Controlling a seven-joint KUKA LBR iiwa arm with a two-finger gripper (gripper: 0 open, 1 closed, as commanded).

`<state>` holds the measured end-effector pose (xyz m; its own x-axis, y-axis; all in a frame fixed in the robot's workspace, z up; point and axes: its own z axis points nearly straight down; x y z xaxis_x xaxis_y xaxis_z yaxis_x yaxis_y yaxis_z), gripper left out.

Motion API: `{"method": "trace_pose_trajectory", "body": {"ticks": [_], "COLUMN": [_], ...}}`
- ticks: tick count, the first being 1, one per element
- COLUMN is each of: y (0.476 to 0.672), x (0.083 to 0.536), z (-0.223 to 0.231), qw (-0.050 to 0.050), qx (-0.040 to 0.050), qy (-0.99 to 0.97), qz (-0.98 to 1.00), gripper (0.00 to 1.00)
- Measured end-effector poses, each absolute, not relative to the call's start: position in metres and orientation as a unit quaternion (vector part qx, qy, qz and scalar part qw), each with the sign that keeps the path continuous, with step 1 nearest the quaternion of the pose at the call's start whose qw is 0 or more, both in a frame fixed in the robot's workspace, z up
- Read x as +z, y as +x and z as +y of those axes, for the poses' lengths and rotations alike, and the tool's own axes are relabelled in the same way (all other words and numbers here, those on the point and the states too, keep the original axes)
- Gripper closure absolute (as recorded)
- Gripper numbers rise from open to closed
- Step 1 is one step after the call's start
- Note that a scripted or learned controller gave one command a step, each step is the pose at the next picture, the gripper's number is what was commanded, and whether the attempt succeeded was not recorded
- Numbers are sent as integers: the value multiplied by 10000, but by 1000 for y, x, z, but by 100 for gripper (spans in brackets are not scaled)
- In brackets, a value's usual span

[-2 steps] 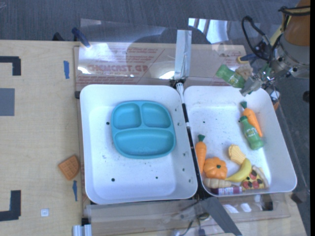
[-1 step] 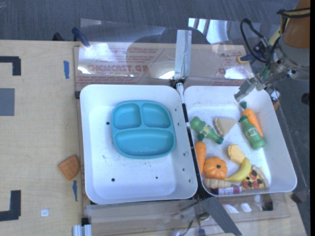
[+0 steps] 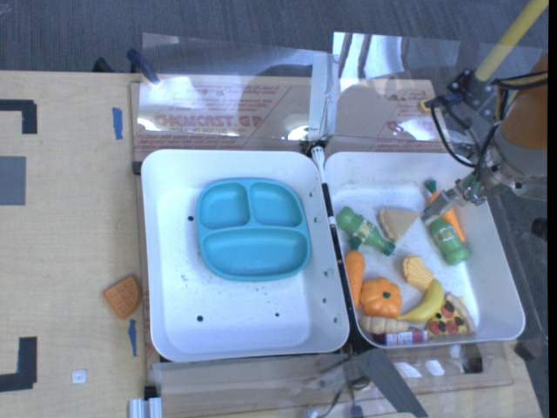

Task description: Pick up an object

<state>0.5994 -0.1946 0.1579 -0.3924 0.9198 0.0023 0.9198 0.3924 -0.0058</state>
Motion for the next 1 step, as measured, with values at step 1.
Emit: {"method": "trace_pose_trajectory", "body": {"ticks": [1], "y": [636], "x": [95], "z": [-217], "qw": [-76], "qx": [-58], "qy": [-5694], "qz": [-8220], "gripper": [0]}}
